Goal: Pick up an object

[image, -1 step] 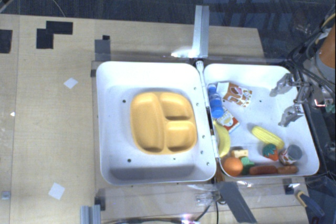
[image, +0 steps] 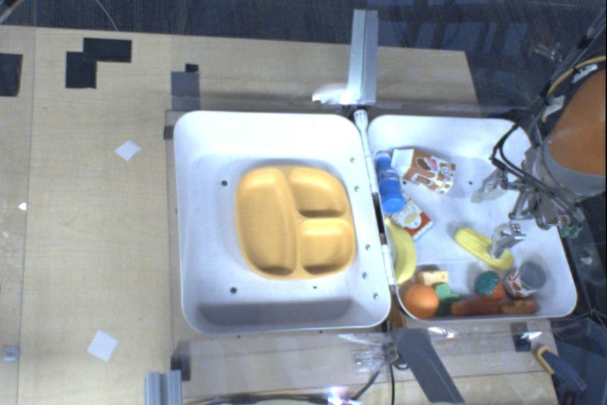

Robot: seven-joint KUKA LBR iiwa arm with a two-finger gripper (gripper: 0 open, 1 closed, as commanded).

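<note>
My gripper (image: 499, 212) hangs over the right side of the right bin (image: 465, 133), open, with nothing between its fingers. One fingertip (image: 487, 189) points at bare bin floor; the other sits just over the right end of a yellow corn-like piece (image: 474, 244). Nearby lie a green ball (image: 487, 284), a small can (image: 524, 279), a brown sausage-like piece (image: 479, 304), an orange (image: 420, 300), a banana (image: 402, 251), a blue bottle (image: 387, 185) and an orange-and-white packet (image: 429, 172).
The left bin (image: 204, 232) holds a yellow divided tray (image: 294, 220). A metal post (image: 363, 57) stands behind the wall between the bins. The arm's orange band (image: 579, 133) and its cables overhang the right bin's right rim.
</note>
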